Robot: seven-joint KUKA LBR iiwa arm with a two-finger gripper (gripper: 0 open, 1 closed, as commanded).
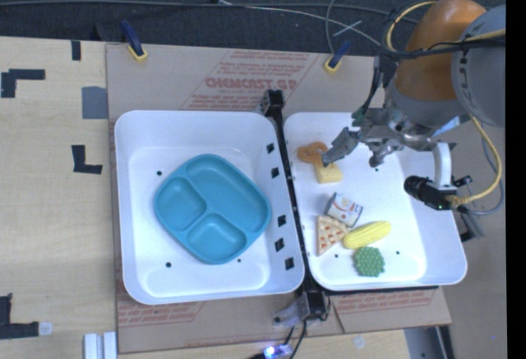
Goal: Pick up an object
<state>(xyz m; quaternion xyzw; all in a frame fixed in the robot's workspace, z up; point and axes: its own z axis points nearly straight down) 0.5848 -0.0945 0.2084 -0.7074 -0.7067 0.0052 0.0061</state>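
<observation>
The right bin holds several toy foods: an orange pretzel-like piece, a yellow cheese block, a small white carton, a pizza slice, a yellow corn cob and a green broccoli. My gripper hangs over the back of this bin, open, with nothing between its fingers. Its left fingertip is just right of the pretzel piece and above the cheese block.
The left bin holds a blue divided plate. A black divider runs between the bins. Cables loop behind the arm at the upper right, and clamps pin the cardboard base.
</observation>
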